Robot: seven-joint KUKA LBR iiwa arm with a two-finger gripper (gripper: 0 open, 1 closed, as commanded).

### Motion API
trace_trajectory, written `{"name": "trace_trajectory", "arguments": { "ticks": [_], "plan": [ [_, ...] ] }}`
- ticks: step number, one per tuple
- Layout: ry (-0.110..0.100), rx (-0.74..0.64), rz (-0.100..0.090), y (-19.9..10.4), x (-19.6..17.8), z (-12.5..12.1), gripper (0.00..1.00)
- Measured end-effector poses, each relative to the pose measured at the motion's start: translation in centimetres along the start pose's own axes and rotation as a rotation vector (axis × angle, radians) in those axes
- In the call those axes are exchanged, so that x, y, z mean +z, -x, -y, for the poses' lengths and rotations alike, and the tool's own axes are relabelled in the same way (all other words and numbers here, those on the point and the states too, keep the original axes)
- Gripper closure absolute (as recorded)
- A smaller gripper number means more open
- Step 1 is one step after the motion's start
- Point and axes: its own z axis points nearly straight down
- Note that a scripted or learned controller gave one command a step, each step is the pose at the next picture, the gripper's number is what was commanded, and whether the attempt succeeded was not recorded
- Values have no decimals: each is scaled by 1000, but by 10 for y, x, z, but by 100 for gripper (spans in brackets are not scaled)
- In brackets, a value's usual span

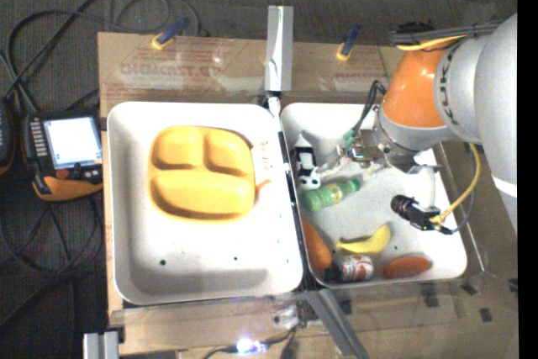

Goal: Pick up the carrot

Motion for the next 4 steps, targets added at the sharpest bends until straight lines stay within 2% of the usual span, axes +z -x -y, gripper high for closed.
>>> {"name": "trace_trajectory", "arguments": {
  "ticks": [1,2,3,4],
  "plan": [
    [7,-5,2,-2,34,90,0],
    [11,-5,0,-3,24,88,100],
    [18,-689,8,-4,31,89,100],
    [-2,-846,-8,-59,-59,99,100]
  ]
}}
